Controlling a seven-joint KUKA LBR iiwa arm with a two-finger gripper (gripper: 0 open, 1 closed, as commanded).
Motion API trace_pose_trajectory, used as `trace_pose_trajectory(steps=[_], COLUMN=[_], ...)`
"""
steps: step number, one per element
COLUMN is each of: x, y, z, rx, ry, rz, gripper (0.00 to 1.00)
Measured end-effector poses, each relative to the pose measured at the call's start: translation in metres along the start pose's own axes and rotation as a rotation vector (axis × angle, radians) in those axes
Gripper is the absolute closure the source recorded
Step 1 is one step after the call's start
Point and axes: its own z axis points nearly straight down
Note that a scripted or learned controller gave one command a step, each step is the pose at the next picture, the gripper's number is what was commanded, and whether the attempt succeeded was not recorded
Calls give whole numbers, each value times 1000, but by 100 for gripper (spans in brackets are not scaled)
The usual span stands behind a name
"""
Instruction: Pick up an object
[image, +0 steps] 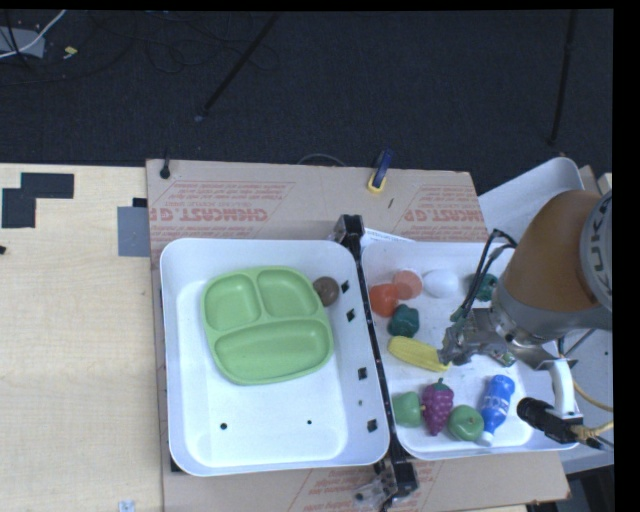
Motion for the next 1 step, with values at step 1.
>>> trace_pose_trajectory(steps=[1], x=[-3], y=[4], z=[-62], rx=[-1], ry=[0], rz=[0], gripper=[100])
